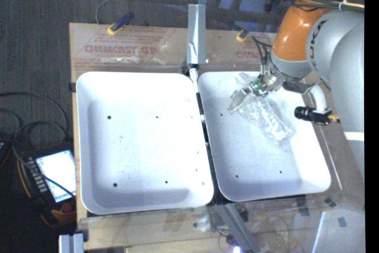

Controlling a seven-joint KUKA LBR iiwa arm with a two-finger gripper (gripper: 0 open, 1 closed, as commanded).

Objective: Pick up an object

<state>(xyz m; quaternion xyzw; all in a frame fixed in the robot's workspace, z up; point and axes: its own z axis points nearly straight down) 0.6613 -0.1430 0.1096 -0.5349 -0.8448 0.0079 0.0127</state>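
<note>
The bench lies under the camera as a brown board with faded red lettering along its far strip, and it carries two shallow white bins side by side. The left bin is the wider-looking of the two, its floor marked by a few small dark dots. The right bin sits just beside it, their rims touching along the middle seam.

The arm comes in from the right, grey and bulky, with its orange band above the wrist, leaning over the far right part of the right bin. A small black cylinder with a red tip juts from the arm's side above the bin's right rim.

A crumpled clear plastic object lies in the far half of the right bin, stretching diagonally toward the right wall.

The pincer hangs at the upper left end of that plastic object, touching or just above it. Whether it is spread or pressed together I cannot tell, nor whether it grips the plastic.

Two yellow-and-blue clamps hold the bench's far edge.
</note>
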